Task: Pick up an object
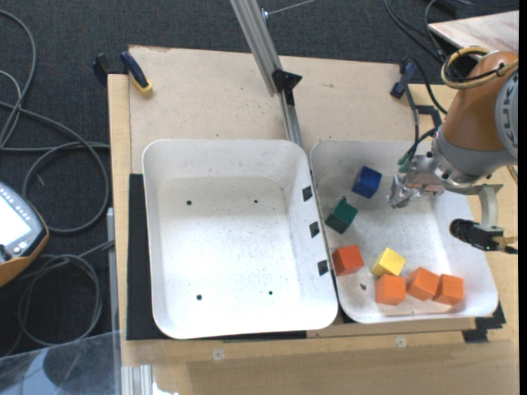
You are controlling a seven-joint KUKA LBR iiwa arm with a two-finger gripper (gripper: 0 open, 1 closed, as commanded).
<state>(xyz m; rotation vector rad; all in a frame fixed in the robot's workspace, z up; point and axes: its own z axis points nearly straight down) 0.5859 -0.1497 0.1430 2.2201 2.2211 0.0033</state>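
Observation:
The right bin (428, 317) holds several cubes. A blue cube (367, 181) lies toward the back and a green cube (342, 216) sits near the left wall. At the front are a red-orange cube (348, 259), a yellow cube (389, 262) and three orange cubes (391, 290) (424, 283) (450, 290). My gripper (400, 194) hangs low over the bin floor, just right of the blue cube and apart from it. I see nothing held in it.
The left bin (150, 164) stands beside the right one. A slanted metal post (262, 39) rises from between the bins at the back. Clamps (136, 71) (403, 79) sit at the board's back corners. Cables and a device (16, 229) lie left of the bench.

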